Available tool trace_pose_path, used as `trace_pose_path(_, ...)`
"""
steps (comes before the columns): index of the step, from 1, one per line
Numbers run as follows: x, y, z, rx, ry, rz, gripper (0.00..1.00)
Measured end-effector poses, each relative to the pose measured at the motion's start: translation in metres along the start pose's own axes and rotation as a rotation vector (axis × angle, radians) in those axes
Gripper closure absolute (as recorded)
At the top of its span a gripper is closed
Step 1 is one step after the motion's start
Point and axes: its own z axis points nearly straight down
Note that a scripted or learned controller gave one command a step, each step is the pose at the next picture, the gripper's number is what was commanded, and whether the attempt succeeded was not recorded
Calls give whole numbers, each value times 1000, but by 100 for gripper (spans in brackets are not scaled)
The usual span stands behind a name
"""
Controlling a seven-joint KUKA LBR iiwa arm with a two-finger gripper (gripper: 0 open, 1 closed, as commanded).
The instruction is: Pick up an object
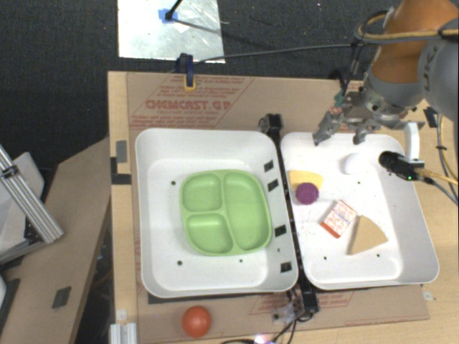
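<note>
While the arm hangs over the back edge of the right bin, nothing's been picked yet, as far as I can tell from here. The gripper sits above the bin's far rim w/ its two fingers spread apart, tips pointing down, and no object between them. All the candidates lie loose on the bin floor: a yellow block w/ a purple ball touching its front edge, a small white ball just beside the gripper's right fingertip, a red-and-white packet nearer the middle, and a tan wedge just beside the packet. The left bin holds a green divided tray, and an orange ball sits on the bench in front, outside both bins. So my read: approx. at the start, approach stage only. Left to do: descend onto one item, close, lift. The white ball looks closest, but round and pale, prob. slippery to pinch.
</note>
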Motion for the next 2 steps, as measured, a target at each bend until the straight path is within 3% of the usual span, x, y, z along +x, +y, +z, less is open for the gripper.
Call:
trace_pose_path(1, 0, 2, -8, -13, -1, -2, 0)
trace_pose_path(2, 10, 4, 45, -9, -1, -4, 0)
